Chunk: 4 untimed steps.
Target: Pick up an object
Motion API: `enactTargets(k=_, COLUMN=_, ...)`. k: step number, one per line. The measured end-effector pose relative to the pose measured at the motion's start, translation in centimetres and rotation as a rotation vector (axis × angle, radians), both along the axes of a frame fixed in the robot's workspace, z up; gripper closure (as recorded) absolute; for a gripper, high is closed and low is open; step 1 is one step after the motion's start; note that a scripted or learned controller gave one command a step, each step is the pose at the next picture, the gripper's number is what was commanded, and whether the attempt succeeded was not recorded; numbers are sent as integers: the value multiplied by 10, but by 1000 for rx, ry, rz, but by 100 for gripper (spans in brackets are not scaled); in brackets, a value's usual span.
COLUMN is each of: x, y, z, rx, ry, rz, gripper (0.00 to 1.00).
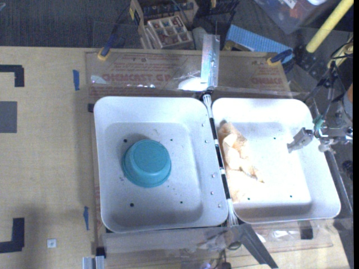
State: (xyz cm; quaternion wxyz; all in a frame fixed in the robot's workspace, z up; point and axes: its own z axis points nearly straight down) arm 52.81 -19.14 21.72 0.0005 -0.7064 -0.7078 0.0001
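A teal bowl (147,162) lies upside down in the middle of the left bin (106,116). A pale peach, crumpled-looking object (236,156) stretches along the left side of the right bin (280,108), close to the divider. My gripper (312,143) hangs over the right edge of the right bin, well to the right of the peach object and apart from it. Its fingers (299,140) stand open with nothing between them.
Both bins sit side by side on a wooden bench, with a clear plastic sheet (151,77) behind them. Cluttered boxes (165,24) and a blue pad (249,38) lie beyond the bench. Cables and a yellow bar (334,15) are at the upper right.
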Motion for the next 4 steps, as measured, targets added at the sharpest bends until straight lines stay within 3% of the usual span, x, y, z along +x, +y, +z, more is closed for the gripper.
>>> enactTargets(k=1, x=34, y=67, z=-65, rx=0, ry=1, rz=-37, gripper=0)
enactTargets(k=2, x=20, y=91, z=-128, rx=-2, ry=-12, rz=23, gripper=0)
enactTargets(k=3, x=-5, y=94, z=-127, rx=-1, ry=-11, rz=60, gripper=0)
enactTargets(k=4, x=-16, y=96, z=-127, rx=-4, ry=-15, rz=355, gripper=0)
